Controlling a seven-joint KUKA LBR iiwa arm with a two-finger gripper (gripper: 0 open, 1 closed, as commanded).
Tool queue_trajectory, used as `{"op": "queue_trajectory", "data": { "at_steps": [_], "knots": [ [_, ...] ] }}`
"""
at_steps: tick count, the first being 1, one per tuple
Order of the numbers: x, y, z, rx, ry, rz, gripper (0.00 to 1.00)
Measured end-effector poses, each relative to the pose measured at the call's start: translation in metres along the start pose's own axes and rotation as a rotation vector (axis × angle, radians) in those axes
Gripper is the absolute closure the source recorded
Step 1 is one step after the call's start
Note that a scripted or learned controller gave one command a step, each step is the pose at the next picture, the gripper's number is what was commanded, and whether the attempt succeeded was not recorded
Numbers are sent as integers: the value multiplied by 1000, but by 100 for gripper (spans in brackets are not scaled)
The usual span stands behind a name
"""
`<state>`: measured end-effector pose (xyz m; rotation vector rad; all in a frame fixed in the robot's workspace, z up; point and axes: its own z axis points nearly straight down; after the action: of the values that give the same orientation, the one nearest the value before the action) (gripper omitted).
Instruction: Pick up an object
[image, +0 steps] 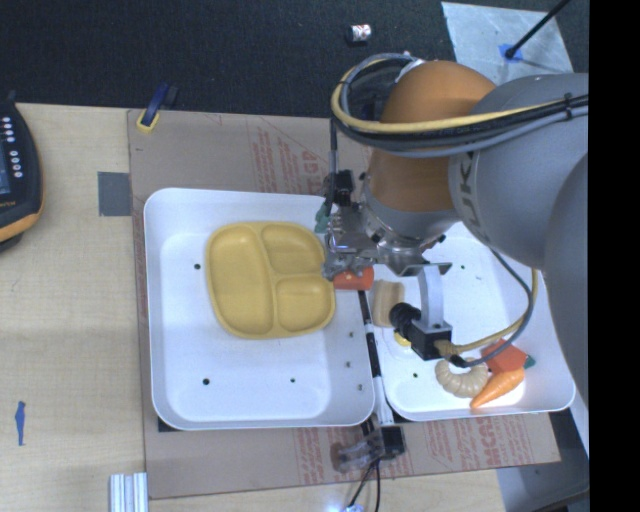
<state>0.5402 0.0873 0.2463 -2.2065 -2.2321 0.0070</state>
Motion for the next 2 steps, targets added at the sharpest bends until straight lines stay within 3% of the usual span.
{"op": "queue_trajectory", "data": {
  "at_steps": [1,2],
  "knots": [
    [-1,-25,-12,2,2,4,100],
    [-20,-40,12,4,-1,9,100]
  ]
}}
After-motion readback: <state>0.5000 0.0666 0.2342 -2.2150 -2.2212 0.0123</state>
